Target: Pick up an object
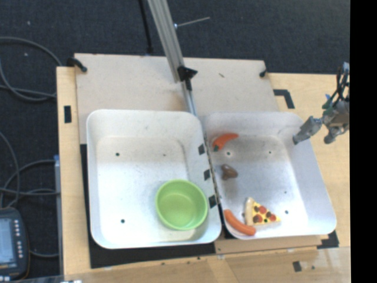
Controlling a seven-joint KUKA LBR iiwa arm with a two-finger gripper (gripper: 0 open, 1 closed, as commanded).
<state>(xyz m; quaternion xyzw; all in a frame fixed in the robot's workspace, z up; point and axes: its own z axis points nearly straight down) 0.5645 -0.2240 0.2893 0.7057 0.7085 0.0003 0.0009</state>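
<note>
The right bin (pixel 297 175) holds an orange carrot-like piece (pixel 224 140) at its back left, a small brown lump (pixel 229 171) left of its middle, a pizza slice toy (pixel 258 213) and an orange sausage (pixel 239 223) at its front left corner. A green bowl (pixel 181 203) stands in the front right of the left bin (pixel 126 158). My gripper (pixel 318 131) hovers at the right bin's back right rim, fingers spread apart with nothing between them, well away from every object.
A slanted aluminium rail (pixel 168 37) runs from the top of the view down to the seam between the bins. Cables (pixel 17 58) lie on the dark floor at left. Bare wooden bench (pixel 171 87) lies behind the bins.
</note>
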